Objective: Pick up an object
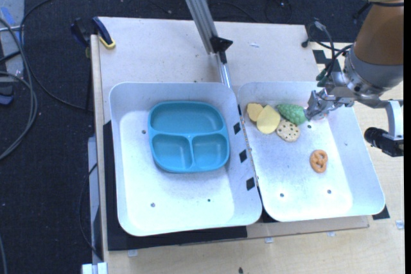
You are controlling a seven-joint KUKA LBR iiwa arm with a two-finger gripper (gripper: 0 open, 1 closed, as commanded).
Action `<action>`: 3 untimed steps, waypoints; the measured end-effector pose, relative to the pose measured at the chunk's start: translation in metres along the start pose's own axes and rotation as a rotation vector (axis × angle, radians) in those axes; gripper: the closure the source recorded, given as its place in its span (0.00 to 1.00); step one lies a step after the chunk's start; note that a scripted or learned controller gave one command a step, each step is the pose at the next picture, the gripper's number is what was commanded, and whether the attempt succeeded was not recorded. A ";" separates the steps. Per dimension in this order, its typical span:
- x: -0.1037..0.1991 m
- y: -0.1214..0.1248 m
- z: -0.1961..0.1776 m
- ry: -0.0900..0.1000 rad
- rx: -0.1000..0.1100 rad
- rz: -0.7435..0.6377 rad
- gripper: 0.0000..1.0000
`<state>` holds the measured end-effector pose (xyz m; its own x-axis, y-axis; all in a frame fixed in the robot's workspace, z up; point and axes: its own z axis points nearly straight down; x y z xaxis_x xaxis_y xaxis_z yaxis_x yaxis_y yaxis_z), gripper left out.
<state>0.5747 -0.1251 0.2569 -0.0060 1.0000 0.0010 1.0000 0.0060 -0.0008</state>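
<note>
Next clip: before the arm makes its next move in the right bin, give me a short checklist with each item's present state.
1. Pincer over the shallow white right bin: ok.
2. Pincer beside the green leafy toy: ok.
3. Finger opening: cannot tell.
4. Anything held: cannot tell.
5. Orange pretzel-shaped toy lying apart from the others: ok.
6. Two yellow rounded pieces and speckled round cookie crowd the green toy: not ok.

A light wooden desk (167, 51) sits in the middle. All around the desk is a dark floor (45, 157) like black carpet. Thin black cables (48, 96) curl over the floor to the left of the desk and behind it. A grey metal pole (196, 0) slants down from behind the desk onto its top. The light is bright and even.
</note>
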 end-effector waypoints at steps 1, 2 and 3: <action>0.062 -0.010 0.002 0.001 0.000 -0.001 1.00; 0.105 -0.011 0.009 0.000 0.000 -0.001 1.00; 0.150 -0.017 0.021 0.000 0.001 -0.001 1.00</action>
<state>0.5566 0.0248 0.2361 -0.0066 1.0000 0.0012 1.0000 0.0066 -0.0019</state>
